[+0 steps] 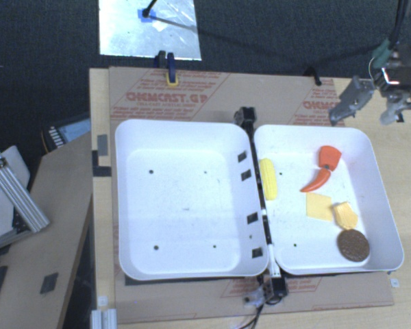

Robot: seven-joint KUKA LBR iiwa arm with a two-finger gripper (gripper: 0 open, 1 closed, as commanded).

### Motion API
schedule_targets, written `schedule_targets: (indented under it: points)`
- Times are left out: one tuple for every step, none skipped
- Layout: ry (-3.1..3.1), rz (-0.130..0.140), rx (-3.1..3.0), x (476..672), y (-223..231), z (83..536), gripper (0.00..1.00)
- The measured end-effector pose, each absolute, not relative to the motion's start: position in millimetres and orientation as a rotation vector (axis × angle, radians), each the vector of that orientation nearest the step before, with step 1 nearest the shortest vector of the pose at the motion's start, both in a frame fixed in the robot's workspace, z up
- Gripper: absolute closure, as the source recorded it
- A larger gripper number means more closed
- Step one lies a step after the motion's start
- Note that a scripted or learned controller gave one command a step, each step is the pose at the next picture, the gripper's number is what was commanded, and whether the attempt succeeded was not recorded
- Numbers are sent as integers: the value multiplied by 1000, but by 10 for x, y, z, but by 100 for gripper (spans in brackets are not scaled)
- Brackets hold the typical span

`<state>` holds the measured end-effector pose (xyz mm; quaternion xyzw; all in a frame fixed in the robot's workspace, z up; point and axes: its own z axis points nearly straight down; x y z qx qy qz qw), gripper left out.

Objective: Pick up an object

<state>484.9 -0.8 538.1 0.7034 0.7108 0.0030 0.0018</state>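
1. Gripper (pixel 370 107): above the far right corner of the right bin (pixel 380 184), fingers spread, nothing between them.
2. Right bin contents: corn cob (pixel 268 178), carrot (pixel 322 166), cheese slice (pixel 319 206), brown cookie (pixel 354 245).
3. Left bin (pixel 133 197): beside it.

I have one fixed camera above the bench (pixel 212 91), looking down at a slant from the near side, far enough back to take in both white bins whole. The left bin (pixel 133 139) and right bin (pixel 383 184) sit mid-frame; the bench's far edge and dark floor (pixel 41 33) lie beyond. The arm (pixel 405 60) enters at upper right.
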Motion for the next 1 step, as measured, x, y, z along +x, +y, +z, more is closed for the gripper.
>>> schedule_targets:
  points:
    - [2226, 9, 2210, 4871, -42, 5471, 100]
